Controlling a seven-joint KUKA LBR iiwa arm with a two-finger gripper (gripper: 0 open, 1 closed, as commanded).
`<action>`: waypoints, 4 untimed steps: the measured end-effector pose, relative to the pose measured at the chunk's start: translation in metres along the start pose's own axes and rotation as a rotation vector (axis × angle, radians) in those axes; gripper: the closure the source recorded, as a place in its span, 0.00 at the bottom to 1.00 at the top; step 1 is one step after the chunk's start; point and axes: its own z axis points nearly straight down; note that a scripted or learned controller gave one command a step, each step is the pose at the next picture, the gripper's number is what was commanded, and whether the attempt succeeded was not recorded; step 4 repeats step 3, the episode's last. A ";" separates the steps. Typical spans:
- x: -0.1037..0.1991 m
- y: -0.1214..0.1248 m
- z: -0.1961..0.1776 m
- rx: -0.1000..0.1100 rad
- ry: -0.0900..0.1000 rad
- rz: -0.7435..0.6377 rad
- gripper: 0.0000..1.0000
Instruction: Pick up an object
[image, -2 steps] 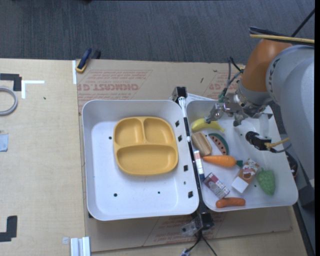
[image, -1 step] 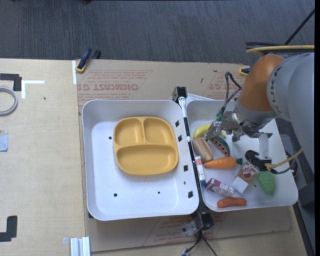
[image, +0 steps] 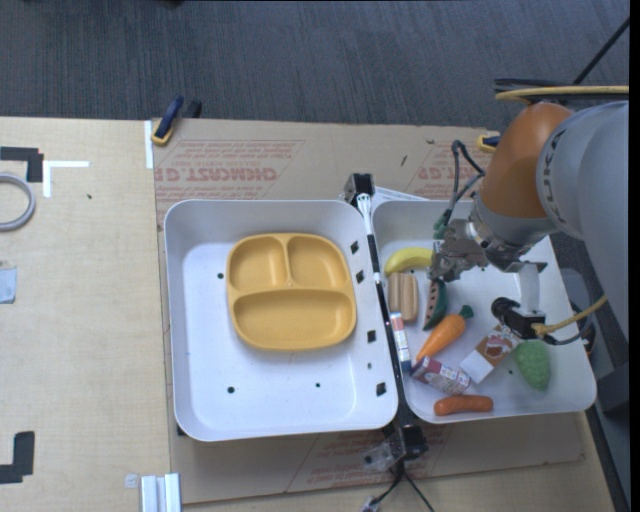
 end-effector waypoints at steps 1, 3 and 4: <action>0.056 -0.025 -0.159 0.003 0.003 0.091 1.00; 0.043 -0.090 -0.217 0.002 0.003 -0.469 1.00; 0.043 -0.090 -0.217 0.002 0.003 -0.469 1.00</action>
